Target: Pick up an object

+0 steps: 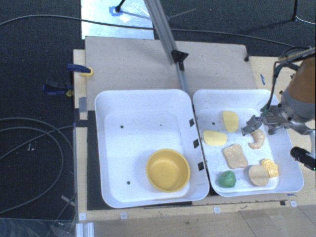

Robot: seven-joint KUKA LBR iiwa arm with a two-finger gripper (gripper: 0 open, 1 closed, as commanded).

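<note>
My gripper (pixel 258 129) hangs over the right bin (pixel 291 147), reaching in from the right. It is open, with nothing between its fingers. Just below it lies a pale curved shrimp-shaped piece (pixel 256 140), close to the fingertips. Around it lie a yellow wedge (pixel 229 121), a second yellow piece (pixel 215 138), a tan cracker-like slab (pixel 235 156), a green lump (pixel 227 178), a round tan piece (pixel 257 176) and a small yellow corn-like piece (pixel 270 167).
The left bin (pixel 123 112) holds a yellow bowl (pixel 168 170) near its front right corner. A slanted metal pole (pixel 165 31) crosses the bench behind the bins. A blue clamp (pixel 66 88) sits at the bench's left edge.
</note>
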